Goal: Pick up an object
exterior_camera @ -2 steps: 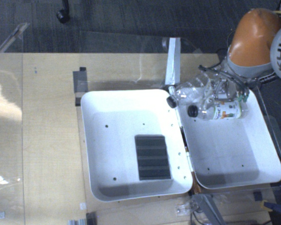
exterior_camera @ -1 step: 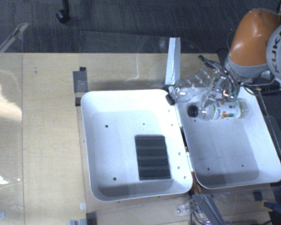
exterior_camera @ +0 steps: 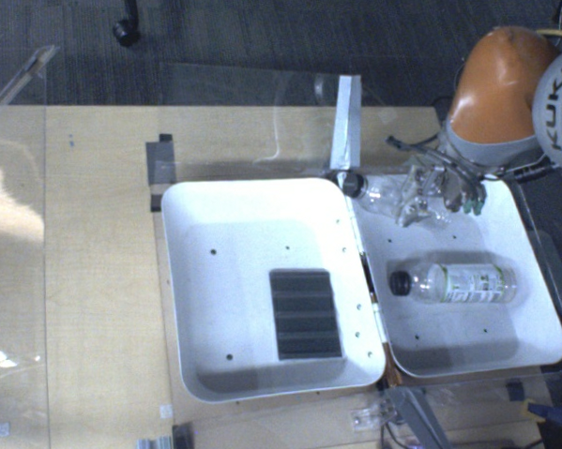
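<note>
Two white bins sit side by side on the tabletop (exterior_camera: 97, 304). Left bin (exterior_camera: 215, 222): one dark ribbed block (exterior_camera: 305, 313), toward 5 o'clock. Right bin (exterior_camera: 540, 327): two clear bottles, one lying at center (exterior_camera: 453, 283), one (exterior_camera: 378, 190) at 11 o'clock, just beside the hand (exterior_camera: 439, 196); whether it grips anything I cannot tell.

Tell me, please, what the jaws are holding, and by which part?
It cannot be told: the gripper is over a clear bottle at the right bin's top edge.
</note>
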Tool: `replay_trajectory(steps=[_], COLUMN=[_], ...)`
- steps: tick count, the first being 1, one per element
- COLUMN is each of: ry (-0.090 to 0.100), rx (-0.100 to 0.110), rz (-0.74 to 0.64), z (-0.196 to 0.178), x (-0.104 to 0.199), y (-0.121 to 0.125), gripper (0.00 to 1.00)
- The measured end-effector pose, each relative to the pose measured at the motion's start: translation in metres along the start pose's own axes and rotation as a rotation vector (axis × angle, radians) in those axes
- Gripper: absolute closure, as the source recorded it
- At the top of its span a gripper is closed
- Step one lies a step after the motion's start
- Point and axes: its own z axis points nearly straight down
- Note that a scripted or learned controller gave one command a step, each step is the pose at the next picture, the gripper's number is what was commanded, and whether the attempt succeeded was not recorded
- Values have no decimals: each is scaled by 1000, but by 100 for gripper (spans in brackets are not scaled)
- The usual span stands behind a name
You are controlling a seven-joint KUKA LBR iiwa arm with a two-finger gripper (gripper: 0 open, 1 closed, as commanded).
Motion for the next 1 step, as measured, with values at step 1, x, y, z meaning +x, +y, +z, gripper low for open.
replay_trajectory(steps=[1], ry=[32], rx=[3], rz=[0], z=[3], x=[7], y=[-3], gripper=[0])
